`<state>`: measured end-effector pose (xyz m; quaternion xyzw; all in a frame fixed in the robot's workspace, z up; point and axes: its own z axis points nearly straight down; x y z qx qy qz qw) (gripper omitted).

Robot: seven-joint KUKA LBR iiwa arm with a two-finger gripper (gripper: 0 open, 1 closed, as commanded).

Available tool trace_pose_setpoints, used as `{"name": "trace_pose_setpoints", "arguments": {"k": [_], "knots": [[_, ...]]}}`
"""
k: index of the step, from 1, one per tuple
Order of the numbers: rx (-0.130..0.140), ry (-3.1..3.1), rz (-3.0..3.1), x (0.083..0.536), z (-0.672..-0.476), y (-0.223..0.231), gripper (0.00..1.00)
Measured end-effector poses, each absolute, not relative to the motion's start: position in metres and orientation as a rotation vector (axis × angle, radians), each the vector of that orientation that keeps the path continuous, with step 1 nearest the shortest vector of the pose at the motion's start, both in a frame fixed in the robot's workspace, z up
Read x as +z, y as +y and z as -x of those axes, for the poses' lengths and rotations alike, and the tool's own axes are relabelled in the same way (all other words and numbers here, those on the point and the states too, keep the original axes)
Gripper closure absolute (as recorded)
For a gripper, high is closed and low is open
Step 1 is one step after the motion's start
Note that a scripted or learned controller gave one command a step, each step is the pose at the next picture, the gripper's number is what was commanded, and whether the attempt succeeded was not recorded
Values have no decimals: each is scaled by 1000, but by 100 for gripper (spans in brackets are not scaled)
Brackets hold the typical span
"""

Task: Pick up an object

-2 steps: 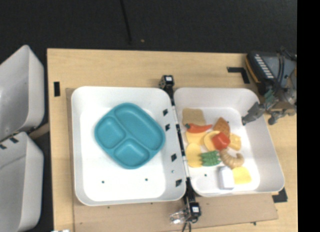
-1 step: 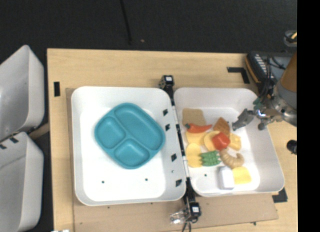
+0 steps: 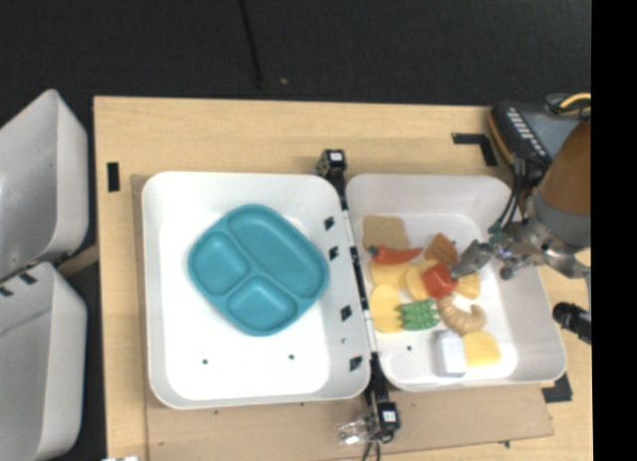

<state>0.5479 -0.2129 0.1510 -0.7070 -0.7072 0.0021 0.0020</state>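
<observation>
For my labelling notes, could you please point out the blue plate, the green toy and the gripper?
blue plate (image 3: 257, 268): camera view, centre divider.
green toy (image 3: 420, 314): camera view, its middle.
gripper (image 3: 464, 266): camera view, between fingertips.

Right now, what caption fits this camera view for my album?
Robot gripper reaching over toy food in the right bin, blue divided plate in the left bin.

One fixed overhead camera looks down obliquely on both bins (image 3: 159, 290).
</observation>
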Motion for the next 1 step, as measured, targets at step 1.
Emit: {"name": "trace_pose_setpoints", "arguments": {"k": [1], "knots": [[-17,-2239,2232,126,-555,-215,0]]}}
